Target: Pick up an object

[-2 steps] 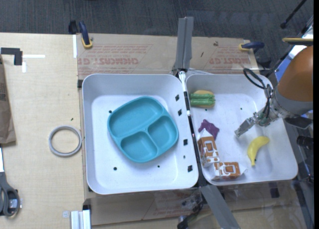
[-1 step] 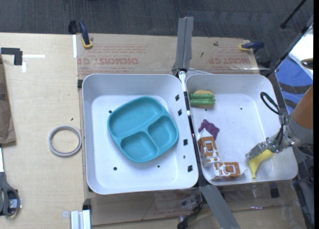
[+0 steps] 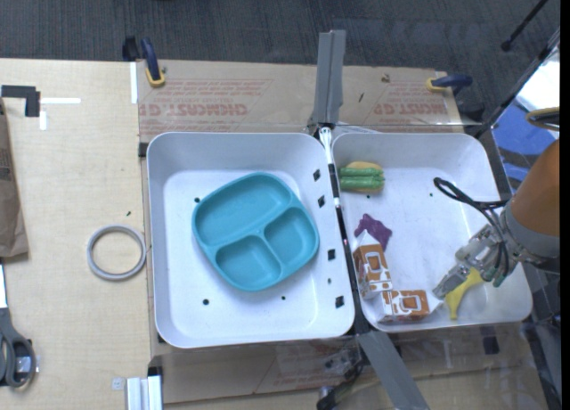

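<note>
Your bench (image 3: pixel 71 176) is a pale wooden top with dark carpet beyond its far edge, and two white bins sit on it side by side. You see a teal divided plate (image 3: pixel 256 230) lying flat in the left bin (image 3: pixel 169 248). Left of that bin, a ring of tape (image 3: pixel 116 251) rests on the wood.

In the right bin (image 3: pixel 427 154), a green and yellow toy (image 3: pixel 362 176) lies at the far left, a purple piece (image 3: pixel 374 228) sits nearer, and an orange and white carton (image 3: pixel 385 285) lies along the near left. Your gripper (image 3: pixel 463 276) hangs low at the near right, just above a yellow banana (image 3: pixel 459 293). Whether its fingers are apart or together, you cannot tell.
</note>
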Robot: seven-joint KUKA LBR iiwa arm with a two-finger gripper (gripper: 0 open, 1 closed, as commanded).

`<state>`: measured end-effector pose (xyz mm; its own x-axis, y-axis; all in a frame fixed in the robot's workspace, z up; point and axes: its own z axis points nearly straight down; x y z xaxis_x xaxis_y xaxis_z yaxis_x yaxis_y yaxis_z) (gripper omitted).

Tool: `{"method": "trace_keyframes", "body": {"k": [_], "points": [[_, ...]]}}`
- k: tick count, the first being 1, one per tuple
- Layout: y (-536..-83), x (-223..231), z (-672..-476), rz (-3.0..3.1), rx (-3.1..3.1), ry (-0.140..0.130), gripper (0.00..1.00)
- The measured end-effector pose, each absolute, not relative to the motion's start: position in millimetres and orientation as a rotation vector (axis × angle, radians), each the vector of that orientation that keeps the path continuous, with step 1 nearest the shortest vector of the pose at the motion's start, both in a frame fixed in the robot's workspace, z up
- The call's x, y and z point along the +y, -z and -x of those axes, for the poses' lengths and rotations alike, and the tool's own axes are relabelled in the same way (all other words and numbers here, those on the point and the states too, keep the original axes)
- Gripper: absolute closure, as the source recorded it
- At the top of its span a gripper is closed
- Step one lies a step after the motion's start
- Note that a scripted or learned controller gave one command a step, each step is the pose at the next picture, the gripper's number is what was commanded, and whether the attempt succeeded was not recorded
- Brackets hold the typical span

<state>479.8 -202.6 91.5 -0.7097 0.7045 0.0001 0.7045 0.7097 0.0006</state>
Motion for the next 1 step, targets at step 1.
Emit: {"method": "trace_keyframes", "body": {"k": [1], "points": [[-91.8,-195.3,-478.9,-0.643,3.073,-0.001,0.00]]}}
